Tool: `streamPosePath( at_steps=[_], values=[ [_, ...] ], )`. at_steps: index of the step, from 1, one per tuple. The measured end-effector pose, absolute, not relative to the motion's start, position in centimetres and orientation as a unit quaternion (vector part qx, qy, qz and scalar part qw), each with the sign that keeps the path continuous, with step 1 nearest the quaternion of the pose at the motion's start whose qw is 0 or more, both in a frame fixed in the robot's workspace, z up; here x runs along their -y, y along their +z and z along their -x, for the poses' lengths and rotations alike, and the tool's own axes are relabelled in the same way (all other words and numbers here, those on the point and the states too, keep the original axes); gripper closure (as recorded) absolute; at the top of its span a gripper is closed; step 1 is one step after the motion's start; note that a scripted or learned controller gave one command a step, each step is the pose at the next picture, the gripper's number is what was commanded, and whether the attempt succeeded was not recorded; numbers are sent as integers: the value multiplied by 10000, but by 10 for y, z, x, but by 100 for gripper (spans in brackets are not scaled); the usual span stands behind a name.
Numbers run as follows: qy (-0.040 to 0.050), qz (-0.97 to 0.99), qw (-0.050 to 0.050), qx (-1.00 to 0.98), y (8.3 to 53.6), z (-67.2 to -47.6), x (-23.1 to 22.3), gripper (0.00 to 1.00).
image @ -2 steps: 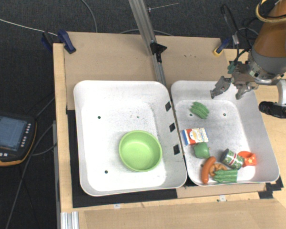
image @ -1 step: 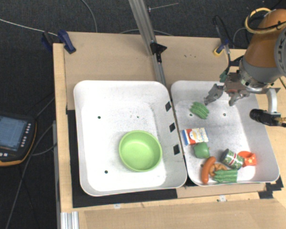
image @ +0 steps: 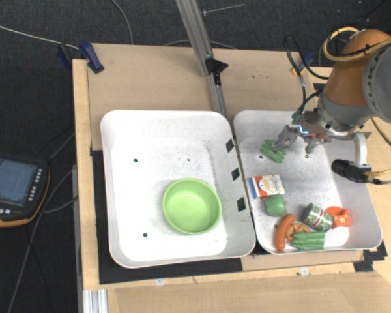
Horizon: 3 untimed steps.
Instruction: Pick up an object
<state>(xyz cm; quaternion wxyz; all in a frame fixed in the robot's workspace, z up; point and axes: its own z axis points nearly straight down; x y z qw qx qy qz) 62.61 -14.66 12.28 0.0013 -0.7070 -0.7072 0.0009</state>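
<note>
Nearest the viewer, along the bottom of the view, runs the front edge of a pale wooden bench [image: 182, 292], and on it sit two shallow white bins side by side. The left bin [image: 127, 142] holds a light green bowl [image: 191, 205], sitting upright toward its front. The right bin [image: 352, 194] carries a cluster of small items at its near end: green bean pods [image: 309, 241], a sausage [image: 284, 230], a small tin can lying on its side [image: 317, 217], an orange-red piece [image: 339, 218], a round green object [image: 275, 205], and just behind it a small red, white and blue carton [image: 267, 186]. Farther back in that bin, well apart from the cluster, lies a flat green piece [image: 272, 151], the likeliest target, and the gripper [image: 288, 137] sits right at it, on a grey arm with an orange band [image: 355, 70] reaching in from the right. The fingers look spread, with the green piece just at their tips; whether they touch it cannot be told. To do this step well, the fingers probably need to straddle the piece squarely and press low against the bin floor before closing, since a thin, flat object can easily slip out. Beyond the bins, a metal pole [image: 195, 25] rises from the bench, with dark carpet and loose cables around. A handheld control pendant [image: 13, 188] lies on the floor to the left.
</note>
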Motion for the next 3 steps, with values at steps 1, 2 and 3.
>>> streamPosePath(
  at_steps=[1,2,3],
  values=[
    [5,7069,7,7073,94,-626,146,0],
    [-7,7068,-9,7074,107,-627,146,100],
    [-14,7068,-19,7074,152,-623,141,100]
  ],
)
